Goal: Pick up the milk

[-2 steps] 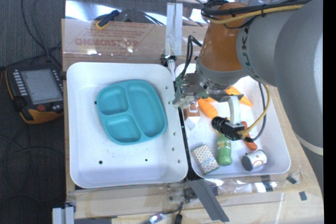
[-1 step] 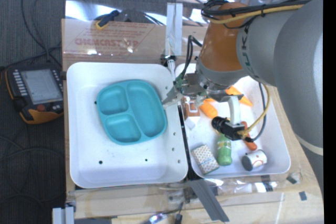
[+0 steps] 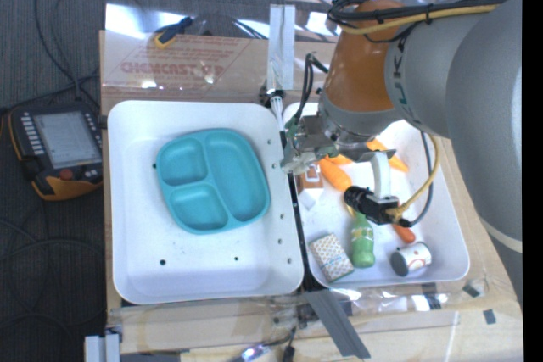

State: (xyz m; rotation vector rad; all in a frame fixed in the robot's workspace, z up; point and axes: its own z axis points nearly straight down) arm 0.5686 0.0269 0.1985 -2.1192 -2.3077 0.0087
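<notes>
The arm (image 3: 399,72) leans over the right bin (image 3: 450,254), its pincer (image 3: 299,155) low at that bin's left wall; I cannot tell its grip. The milk (image 3: 331,257), a small patterned carton, lies near the front beside a green bottle (image 3: 362,242). A teal tray (image 3: 212,179) fills the left bin (image 3: 127,267).
</notes>
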